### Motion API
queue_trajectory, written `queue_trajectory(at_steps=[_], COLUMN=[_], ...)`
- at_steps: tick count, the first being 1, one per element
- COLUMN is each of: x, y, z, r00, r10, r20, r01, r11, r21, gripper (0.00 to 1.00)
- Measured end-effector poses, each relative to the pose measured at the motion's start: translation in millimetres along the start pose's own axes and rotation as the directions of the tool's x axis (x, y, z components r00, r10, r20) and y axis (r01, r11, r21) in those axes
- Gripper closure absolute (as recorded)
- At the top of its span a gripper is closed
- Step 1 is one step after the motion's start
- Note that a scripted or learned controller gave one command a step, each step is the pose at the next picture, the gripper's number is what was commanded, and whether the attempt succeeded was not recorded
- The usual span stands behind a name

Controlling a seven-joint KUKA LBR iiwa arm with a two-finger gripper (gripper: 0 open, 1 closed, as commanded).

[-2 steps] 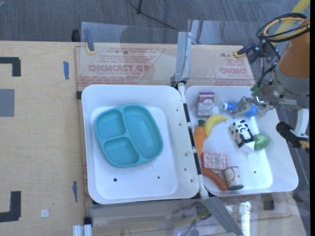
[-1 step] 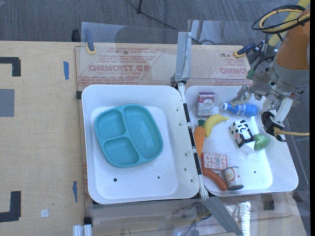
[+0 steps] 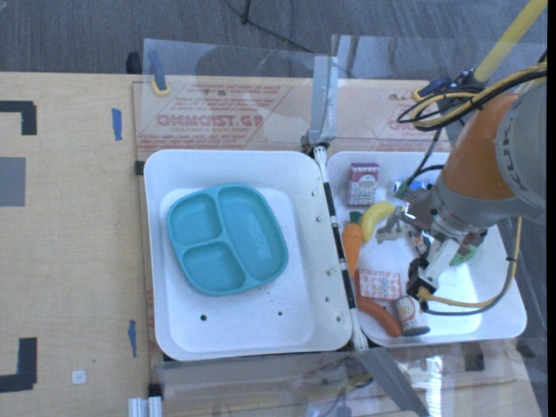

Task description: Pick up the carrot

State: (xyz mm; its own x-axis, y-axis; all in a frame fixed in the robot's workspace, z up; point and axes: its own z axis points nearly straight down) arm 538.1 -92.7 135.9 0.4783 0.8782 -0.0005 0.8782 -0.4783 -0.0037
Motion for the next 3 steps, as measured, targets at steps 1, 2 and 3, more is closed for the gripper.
queue_trajectory(at_steps=[1, 2, 3], x=[1.8, -1.1, 89.0], y=[15.6, 17.0, 0.2], z=[47.3, 37.3, -48.5], r00=[1.0, 1.0, 0.999], r10=[0.007, 0.011, -0.043], r20=[-0.004, -0.001, 0.0], r01=[-0.007, -0.011, 0.043], r11=[1.0, 1.0, 0.999], r21=[-0.007, -0.01, -0.002], gripper=[0.0, 1.0, 1.0])
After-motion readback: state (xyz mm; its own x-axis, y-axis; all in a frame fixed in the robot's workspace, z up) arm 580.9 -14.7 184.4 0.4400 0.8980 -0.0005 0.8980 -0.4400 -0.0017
